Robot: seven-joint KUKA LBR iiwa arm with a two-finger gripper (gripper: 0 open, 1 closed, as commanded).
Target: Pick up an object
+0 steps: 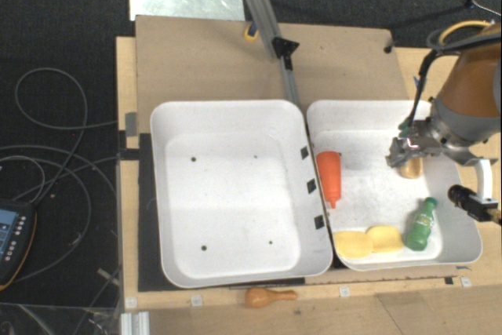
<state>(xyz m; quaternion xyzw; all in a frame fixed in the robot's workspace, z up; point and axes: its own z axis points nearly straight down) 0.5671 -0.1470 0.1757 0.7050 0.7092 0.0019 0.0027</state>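
Gripper (408,157) sits low over right bin (357,121), probably lining up a grab; grip state unclear. Bottle (420,225) and orange tube (330,176) lie untouched.

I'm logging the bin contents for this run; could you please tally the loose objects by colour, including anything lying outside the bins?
Orange: 1, the orange bottle in the right bin.
Yellow: 2, the yellow pieces at that bin's near edge.
Green: 1, the green bottle.
Tan: 1, the pear-shaped object on the bench below the left bin.
Total: 5.
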